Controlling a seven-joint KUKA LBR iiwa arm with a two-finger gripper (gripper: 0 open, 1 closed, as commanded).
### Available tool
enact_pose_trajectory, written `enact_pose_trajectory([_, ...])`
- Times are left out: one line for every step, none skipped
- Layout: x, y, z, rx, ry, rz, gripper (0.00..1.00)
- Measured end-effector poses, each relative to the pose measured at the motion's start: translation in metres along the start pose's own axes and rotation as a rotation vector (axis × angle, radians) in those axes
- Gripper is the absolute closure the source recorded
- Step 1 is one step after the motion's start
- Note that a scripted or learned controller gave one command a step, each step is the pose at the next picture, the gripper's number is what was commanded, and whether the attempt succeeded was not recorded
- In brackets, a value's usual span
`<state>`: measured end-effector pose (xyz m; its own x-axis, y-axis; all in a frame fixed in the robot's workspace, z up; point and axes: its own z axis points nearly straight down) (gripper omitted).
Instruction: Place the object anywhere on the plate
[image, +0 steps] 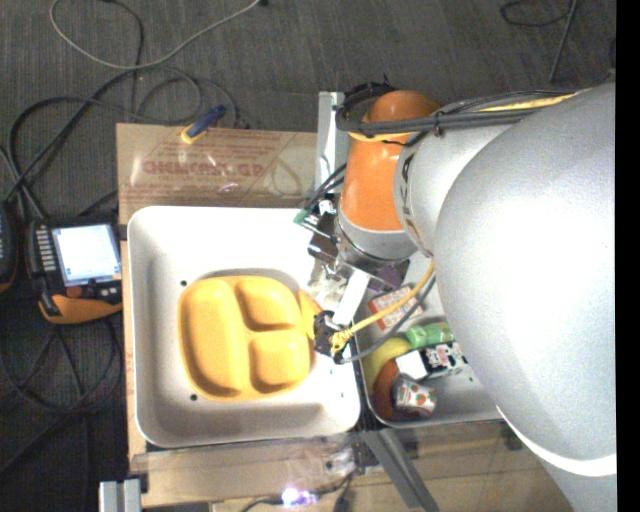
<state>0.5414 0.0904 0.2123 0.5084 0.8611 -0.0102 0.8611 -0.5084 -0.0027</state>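
Observation:
A yellow plate (243, 335) with three compartments lies in the left white bin (150, 250). My gripper (322, 305) hangs over the wall between the two bins, right at the plate's right edge. The wrist and its orange band (375, 190) cover it from above. I see nothing resting in the plate's compartments. Whether the gripper holds anything is hidden.
The right bin (440, 408) is mostly covered by the arm. At its near end lie a yellow banana-like item (385, 358), a green packet (428, 335), a red and white can (412, 397) and a small printed carton (443, 357). A cardboard sheet (210, 170) lies beyond the left bin.

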Motion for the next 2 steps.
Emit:
enact_pose_trajectory([0.011, -0.040, 0.008, 0.003, -0.001, 0.297, 1.00])
enact_pose_trajectory([0.033, -0.086, -0.013, 0.001, 0.000, 0.445, 1.00])
